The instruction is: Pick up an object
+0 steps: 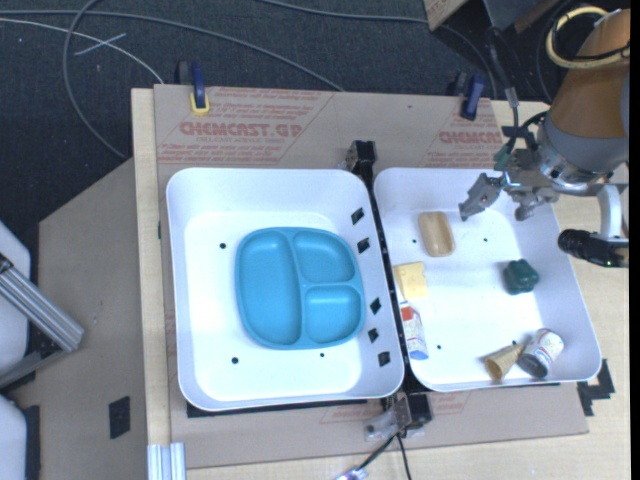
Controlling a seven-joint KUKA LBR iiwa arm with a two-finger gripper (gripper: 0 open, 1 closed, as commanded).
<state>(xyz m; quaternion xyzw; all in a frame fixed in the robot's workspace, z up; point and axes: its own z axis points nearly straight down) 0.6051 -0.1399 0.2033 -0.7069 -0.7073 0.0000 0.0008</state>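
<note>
White plastic fills my screen: two shallow bins sit side by side on the desk (270, 118), which is covered by brown cardboard printed with red lettering. From my remote seat I see the left bin (190, 298) carrying a blue divided plate (300, 286), lying flat near its middle.

The right bin (570, 298) holds the loose items. A tan, bread-like piece (435, 233) lies toward the far left of that bin, with a yellow block (411, 280) just in front of it. A small tube with red and blue on it (412, 332) lies along the bin's left wall, nearer the camera. A dark green lump (520, 277) sits toward the right side, and a tan cone (503, 361) lies beside a small round silver-and-black piece (541, 352) at the near right corner.

The grey arm (590, 118) reaches in from the right, its hand (496, 197) above the far part of the right bin, beside the tan piece but apart from it. Its two dark fingers (474, 201) are spread apart with nothing between them.

A blue clamp with a yellow tip (198, 88) grips the desk's far edge.
</note>
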